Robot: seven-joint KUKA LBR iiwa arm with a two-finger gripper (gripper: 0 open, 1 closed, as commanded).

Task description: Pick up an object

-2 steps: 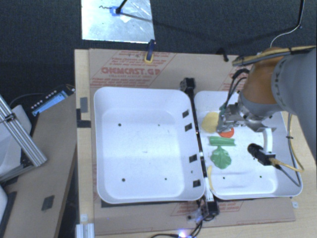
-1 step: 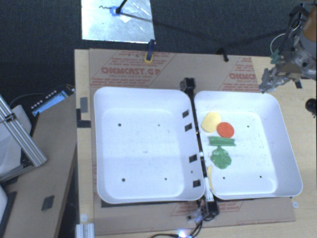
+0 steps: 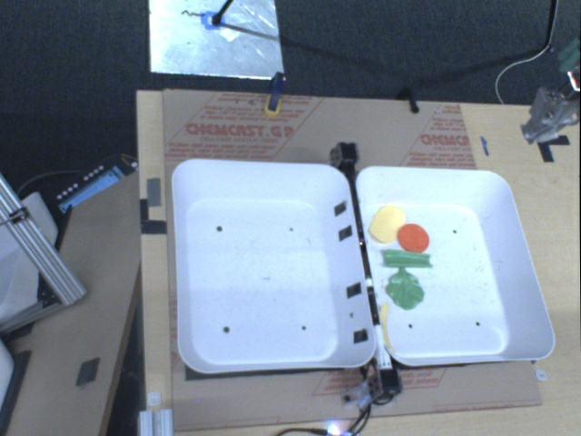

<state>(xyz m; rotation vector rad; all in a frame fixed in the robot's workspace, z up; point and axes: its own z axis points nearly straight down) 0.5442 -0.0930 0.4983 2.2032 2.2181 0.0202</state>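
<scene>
Bins sit side by side on a cardboard sheet (image 3: 236, 127) printed with red lettering, seen from the camera fixed above the bench. The left bin (image 3: 263, 173) and the right bin (image 3: 513, 209) meet along a seam held by small black clips (image 3: 345, 233).

The objects to pick lie in the right bin, clustered near its left wall. A yellow disc (image 3: 388, 223) touches a red-orange disc (image 3: 414, 237). Just below them is a green bar (image 3: 406, 259), and below that a green leafy piece (image 3: 405, 291). A pale yellow sliver (image 3: 384, 322) rests against the wall by the seam.

The gripper (image 3: 547, 121) hangs at the frame's upper right, outside the bins and well apart from the objects. Nothing is seen in its grasp, and whether it is spread or closed cannot be told at this size. A silvery sheet (image 3: 213, 25) lies on the dark floor beyond the bench.
</scene>
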